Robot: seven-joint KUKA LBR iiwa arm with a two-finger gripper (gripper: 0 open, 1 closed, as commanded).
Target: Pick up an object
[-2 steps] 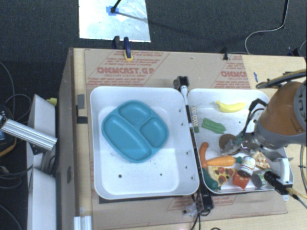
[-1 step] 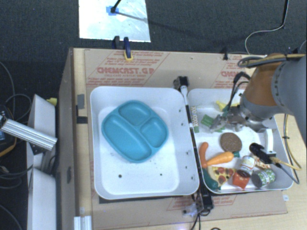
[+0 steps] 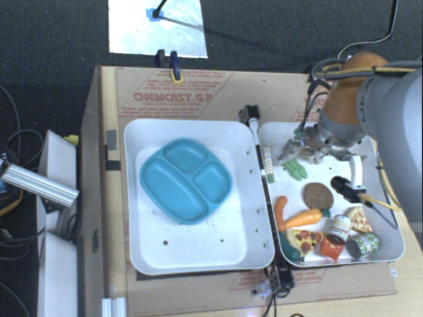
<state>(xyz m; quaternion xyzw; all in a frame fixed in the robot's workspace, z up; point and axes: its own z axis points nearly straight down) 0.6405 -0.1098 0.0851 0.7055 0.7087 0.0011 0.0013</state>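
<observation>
Left bin [image 3: 142, 243]: blue divided plate [image 3: 186, 179], lying flat. Right bin [image 3: 394, 242]: gripper [image 3: 297, 152] low at the upper left corner, just above a green toy [image 3: 297, 170]; can't tell its state or whether they touch. Further right and down: orange carrot [image 3: 303, 218], brown disc [image 3: 318, 195], pizza slice [image 3: 303, 239], small cans [image 3: 363, 244]

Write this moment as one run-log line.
arm: over right bin | gripper: above green toy, not holding | blue plate: left bin
</observation>
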